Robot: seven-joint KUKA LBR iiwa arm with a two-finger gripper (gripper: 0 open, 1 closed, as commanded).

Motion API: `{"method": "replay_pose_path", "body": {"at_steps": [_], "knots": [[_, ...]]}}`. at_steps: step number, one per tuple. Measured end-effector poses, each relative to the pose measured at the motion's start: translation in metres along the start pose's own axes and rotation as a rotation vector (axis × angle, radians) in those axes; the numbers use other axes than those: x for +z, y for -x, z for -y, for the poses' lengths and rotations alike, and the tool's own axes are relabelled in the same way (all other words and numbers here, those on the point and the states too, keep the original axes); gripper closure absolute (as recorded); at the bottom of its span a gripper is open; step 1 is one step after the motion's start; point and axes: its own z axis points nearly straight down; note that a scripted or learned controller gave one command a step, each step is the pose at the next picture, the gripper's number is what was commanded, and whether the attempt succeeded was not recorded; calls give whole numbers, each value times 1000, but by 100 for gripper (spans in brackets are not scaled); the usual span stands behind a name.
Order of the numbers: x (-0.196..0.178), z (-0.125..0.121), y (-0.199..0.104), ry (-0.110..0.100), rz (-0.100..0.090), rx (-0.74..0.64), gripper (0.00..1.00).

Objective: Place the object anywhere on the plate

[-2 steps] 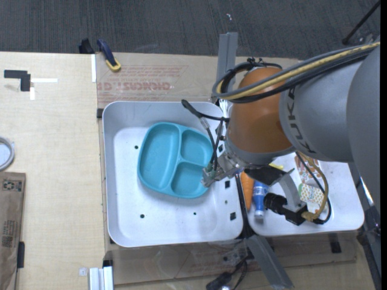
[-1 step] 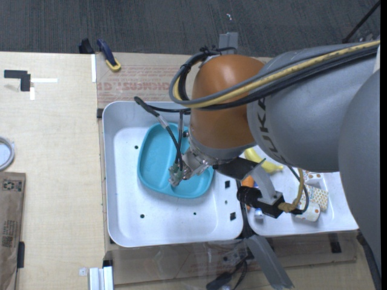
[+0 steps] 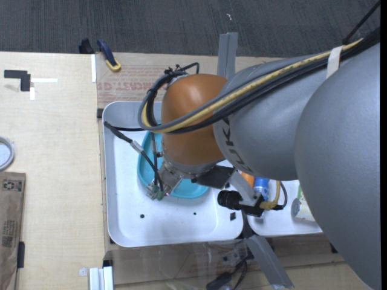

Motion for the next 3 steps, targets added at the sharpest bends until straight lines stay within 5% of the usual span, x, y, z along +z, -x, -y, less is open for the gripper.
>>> {"method": "replay_pose_path", "body": {"at_steps": [1,2,3], "knots": [[-39,2,-1,3,2,-73,100],[-27,-23,23,3,2,-117,100],[-56,-12,4,4,3,-419,100]]}}
